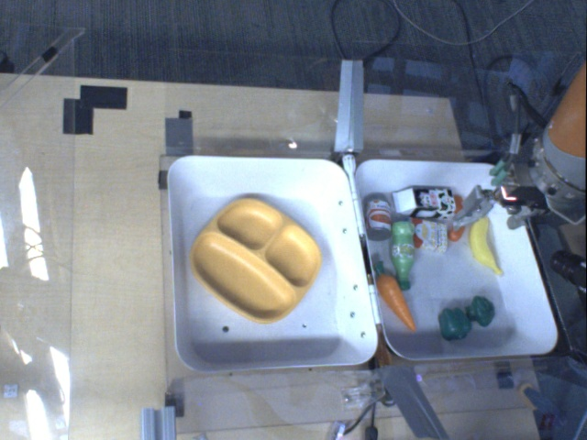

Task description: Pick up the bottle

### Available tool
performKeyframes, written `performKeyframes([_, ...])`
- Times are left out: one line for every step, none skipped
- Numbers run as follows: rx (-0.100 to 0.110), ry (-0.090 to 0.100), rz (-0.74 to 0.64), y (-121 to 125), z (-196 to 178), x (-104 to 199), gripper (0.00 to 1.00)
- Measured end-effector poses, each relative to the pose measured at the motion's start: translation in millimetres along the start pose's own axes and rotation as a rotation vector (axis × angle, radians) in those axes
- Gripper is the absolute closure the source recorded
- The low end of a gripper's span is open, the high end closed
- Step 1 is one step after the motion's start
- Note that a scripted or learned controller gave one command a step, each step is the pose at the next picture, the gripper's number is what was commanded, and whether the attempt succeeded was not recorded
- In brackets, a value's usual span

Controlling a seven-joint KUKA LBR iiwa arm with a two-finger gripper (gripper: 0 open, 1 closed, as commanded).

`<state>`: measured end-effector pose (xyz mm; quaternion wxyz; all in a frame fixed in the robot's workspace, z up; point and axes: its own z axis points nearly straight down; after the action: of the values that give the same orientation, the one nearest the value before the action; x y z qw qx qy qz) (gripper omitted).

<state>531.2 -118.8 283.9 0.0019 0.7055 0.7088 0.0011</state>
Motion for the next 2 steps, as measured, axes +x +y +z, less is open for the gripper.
performKeyframes([0.002, 0.001, -0.047, 33, 100, 57, 0.0])
performKeyframes([-0.008, 0.0, -0.081, 12, 195, 19, 0.0])
